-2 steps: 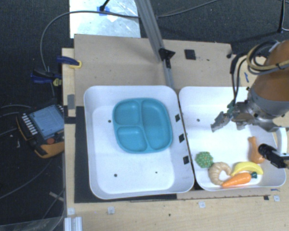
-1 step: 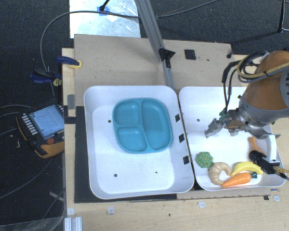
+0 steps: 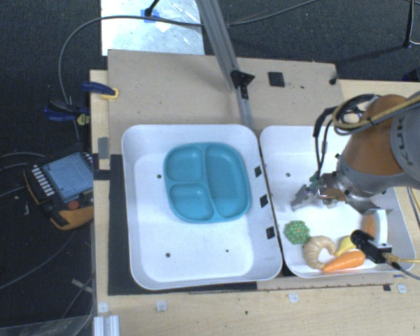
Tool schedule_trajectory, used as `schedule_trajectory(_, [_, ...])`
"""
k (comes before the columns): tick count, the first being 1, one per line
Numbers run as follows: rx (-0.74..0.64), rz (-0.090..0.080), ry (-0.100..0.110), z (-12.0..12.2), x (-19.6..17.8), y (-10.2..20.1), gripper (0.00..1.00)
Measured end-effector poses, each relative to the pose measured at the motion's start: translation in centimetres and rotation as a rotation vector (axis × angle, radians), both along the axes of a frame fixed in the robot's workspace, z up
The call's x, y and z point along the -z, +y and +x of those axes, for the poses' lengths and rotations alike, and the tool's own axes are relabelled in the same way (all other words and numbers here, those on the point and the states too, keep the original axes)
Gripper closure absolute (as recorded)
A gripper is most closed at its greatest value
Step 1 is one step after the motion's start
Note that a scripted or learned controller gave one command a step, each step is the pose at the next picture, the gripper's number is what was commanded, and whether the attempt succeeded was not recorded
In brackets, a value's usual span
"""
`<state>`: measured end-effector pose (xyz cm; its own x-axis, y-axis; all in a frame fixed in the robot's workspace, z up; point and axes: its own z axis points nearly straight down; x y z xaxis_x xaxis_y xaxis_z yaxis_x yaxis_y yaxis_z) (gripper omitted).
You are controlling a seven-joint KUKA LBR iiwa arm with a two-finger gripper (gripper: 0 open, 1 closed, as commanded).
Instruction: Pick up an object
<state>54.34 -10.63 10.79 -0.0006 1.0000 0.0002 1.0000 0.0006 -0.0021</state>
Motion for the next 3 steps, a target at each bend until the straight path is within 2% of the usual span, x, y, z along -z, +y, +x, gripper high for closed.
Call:
schedule_trajectory(1, [-0.001,0.0,-0.006,0.2,2.1,0.0,0.0])
schedule_trajectory(2, [-0.001,-0.002,-0.013,0.4,0.9,0.0,1.0])
schedule_trajectory(3, [-0.004,-0.001,-0.007,1.4,-3.9,0.2,1.0])
